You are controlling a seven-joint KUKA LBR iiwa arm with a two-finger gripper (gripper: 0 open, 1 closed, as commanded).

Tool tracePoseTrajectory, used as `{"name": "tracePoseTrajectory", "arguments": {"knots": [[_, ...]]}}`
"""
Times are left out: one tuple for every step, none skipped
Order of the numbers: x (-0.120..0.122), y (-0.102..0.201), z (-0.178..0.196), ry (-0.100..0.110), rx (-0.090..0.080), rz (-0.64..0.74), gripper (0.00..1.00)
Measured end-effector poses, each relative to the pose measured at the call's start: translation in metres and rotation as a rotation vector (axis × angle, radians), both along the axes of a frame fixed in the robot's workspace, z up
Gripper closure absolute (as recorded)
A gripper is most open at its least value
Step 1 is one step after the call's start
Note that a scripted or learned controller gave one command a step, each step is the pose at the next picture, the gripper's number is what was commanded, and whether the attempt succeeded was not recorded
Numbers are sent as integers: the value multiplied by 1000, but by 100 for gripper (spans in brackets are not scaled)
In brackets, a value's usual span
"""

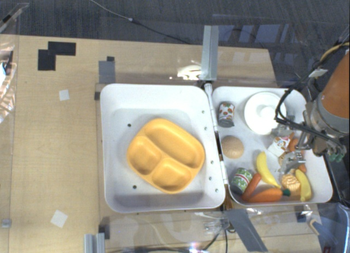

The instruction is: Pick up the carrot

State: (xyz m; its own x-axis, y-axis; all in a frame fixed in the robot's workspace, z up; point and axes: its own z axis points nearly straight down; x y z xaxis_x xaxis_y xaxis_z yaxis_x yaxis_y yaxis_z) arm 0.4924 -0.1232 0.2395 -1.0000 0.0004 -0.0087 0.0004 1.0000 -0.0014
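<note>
The carrot (267,195) is orange with a green stub at its right end. It lies flat along the front wall of the right bin (327,190). A second, slimmer orange piece (251,186) leans against its left end. My gripper (293,160) hangs over the right part of this bin, up and to the right of the carrot and apart from it. The arm's grey and orange wrist (334,101) reaches in from the right and hides the bin's far right side.
Around the carrot lie a green can (241,180), a banana (266,169), a yellow fruit (303,184) and a small orange-yellow item (289,182). Farther back are a brown round item (233,147), a printed can (226,113) and a white dish (262,112). The left bin (117,192) holds a yellow divided plate (165,154).
</note>
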Motion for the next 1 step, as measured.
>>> {"name": "tracePoseTrajectory", "arguments": {"knots": [[-5,-7,-103,7,3,-160,0]]}}
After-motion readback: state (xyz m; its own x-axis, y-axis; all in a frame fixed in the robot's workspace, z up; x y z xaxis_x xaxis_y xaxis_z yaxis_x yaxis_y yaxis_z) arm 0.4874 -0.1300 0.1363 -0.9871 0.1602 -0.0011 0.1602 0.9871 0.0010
